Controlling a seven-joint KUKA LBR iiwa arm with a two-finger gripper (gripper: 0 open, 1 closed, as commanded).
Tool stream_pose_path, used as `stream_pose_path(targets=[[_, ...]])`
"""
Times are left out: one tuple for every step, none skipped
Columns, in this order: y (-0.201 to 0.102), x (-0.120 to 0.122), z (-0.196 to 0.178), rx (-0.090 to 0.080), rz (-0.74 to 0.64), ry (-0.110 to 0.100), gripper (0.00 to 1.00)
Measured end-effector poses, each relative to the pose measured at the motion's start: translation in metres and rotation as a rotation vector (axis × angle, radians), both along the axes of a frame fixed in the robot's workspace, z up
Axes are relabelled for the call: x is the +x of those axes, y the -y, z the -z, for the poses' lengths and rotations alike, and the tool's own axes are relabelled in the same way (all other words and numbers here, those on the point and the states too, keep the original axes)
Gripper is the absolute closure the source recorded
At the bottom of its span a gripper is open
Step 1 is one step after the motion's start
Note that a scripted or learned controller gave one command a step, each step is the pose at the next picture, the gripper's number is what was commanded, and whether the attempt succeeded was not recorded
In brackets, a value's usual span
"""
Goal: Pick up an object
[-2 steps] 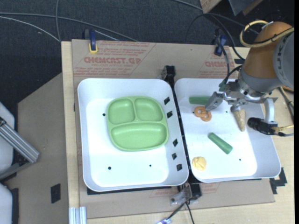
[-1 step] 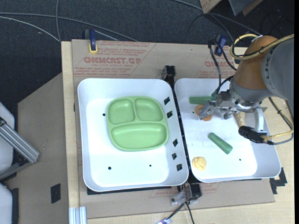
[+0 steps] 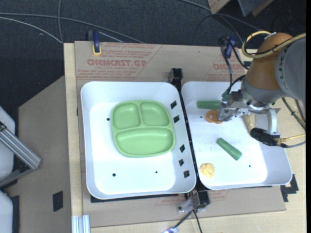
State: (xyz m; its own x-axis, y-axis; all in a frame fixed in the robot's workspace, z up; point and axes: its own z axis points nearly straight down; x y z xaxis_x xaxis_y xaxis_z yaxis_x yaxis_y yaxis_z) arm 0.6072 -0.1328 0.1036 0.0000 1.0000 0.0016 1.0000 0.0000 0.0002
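In the right bin (image 3: 272, 174) lie a green cylinder (image 3: 229, 148) near the middle, a second green stick (image 3: 208, 104) at the far side, a small yellow lump (image 3: 207, 169) near the front left, and an orange-brown piece (image 3: 213, 116). My gripper (image 3: 224, 113) is down at the far part of that bin, right beside the orange-brown piece and just below the green stick. The wrist body covers the fingertips.
The left bin (image 3: 97, 169) holds a light green divided plate (image 3: 143, 128). A row of black clips runs down the wall between the bins (image 3: 181, 144). A pale tan piece (image 3: 249, 123) lies under the wrist at the right.
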Motion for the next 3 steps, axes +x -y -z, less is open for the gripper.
stream_pose_path(targets=[[0.009,0.0,-0.049,-0.003,0.0,0.005,1.0],[0.011,-0.005,-0.096,-0.003,0.0,0.005,1.0],[0.011,-0.004,-0.133,-0.002,-0.001,0.005,1.0]])
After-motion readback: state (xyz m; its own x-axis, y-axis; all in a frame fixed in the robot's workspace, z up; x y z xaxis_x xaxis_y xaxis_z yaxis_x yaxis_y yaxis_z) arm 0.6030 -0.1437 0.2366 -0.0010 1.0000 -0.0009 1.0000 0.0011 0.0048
